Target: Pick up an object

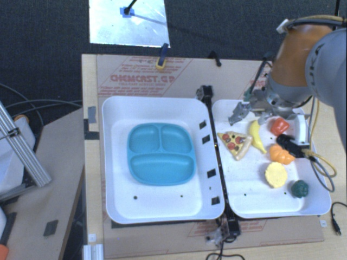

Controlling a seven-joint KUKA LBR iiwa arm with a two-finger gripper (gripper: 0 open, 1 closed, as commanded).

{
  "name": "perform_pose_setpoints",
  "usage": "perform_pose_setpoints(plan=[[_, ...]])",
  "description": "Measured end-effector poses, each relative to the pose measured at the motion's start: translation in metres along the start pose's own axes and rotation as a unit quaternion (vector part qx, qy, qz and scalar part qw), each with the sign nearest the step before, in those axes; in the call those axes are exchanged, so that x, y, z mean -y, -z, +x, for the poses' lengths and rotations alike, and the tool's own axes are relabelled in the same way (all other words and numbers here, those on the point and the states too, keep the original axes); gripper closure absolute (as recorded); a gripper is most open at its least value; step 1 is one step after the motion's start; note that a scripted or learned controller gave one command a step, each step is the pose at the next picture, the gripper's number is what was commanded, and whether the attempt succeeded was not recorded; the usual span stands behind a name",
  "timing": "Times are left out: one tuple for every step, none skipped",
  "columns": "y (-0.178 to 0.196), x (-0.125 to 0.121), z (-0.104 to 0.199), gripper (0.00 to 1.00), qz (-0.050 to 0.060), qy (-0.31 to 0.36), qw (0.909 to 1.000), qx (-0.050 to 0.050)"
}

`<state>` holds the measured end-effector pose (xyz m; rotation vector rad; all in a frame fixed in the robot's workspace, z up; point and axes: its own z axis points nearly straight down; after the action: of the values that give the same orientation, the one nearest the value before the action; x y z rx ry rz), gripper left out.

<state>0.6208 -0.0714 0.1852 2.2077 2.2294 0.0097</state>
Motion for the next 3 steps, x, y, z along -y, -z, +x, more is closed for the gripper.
perform_pose_setpoints(plan=[[0.000,-0.051,0.072,0.00,0.000,0.001,1.0000,-0.001],[-0.001,-0.038,0.079,0.00,0.003,-0.002,1.0000,0.001],[-0.001,-0.027,0.087,0.00,0.003,-0.002,1.0000,0.001]])
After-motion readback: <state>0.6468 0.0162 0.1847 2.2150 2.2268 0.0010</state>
